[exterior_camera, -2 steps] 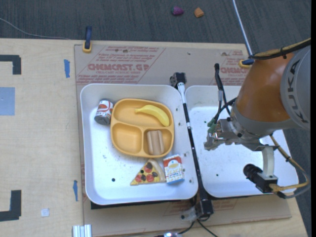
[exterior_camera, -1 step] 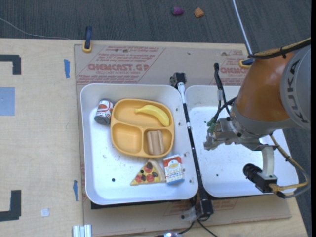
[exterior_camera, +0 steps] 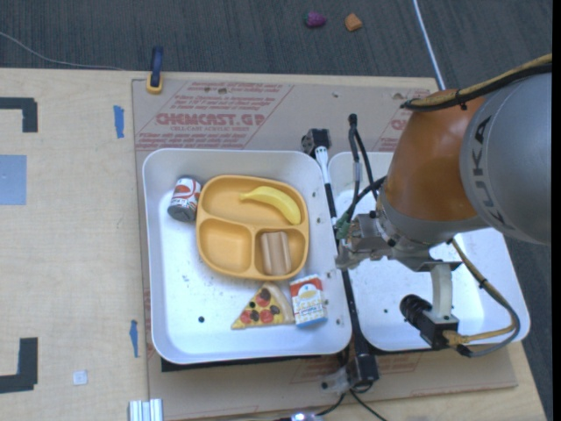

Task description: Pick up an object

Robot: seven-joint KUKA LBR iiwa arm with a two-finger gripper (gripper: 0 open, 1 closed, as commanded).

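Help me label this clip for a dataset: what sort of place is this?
Probably a robotics lab bench set up for grasping trials: a KUKA arm over two white bins, toy food such as a banana on a yellow divided plate, and loose cables.

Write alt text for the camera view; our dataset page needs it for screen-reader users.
A grey KUKA arm with orange band hangs over the right white bin. The left white bin holds a yellow divided plate with a banana, a pizza slice toy and a small can.
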